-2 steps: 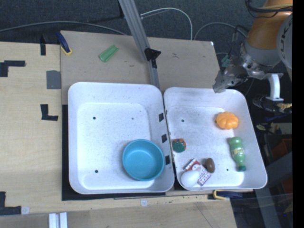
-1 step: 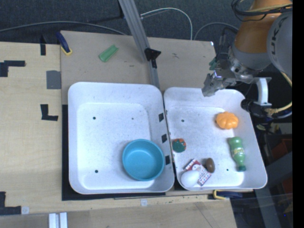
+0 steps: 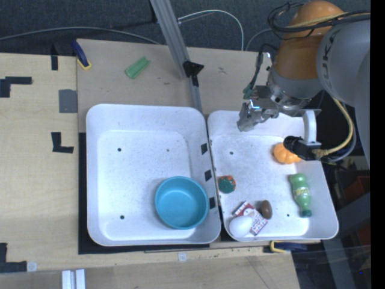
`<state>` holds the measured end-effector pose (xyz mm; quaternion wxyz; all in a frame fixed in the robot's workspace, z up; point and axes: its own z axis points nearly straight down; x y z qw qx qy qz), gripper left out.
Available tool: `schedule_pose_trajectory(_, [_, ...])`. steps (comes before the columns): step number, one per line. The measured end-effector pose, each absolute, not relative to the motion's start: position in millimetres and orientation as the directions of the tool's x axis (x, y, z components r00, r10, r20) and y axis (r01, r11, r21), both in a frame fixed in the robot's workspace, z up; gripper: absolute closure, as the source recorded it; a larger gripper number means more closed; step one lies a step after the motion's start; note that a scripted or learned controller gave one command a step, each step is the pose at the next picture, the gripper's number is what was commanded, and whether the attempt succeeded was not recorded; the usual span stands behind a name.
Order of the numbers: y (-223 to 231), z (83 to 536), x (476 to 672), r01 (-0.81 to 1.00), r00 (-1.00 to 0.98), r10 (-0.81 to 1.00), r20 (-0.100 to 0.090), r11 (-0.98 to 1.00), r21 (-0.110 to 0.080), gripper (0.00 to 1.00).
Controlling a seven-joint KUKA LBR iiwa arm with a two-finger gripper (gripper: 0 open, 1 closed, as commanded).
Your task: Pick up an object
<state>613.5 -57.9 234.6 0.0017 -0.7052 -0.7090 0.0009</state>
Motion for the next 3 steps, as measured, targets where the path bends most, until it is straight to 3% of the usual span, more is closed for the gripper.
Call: schedule_pose_trajectory(3, [96,217,547.5,1.0,-0.007,1.0,0.001,0.007,-0.004,1.0])
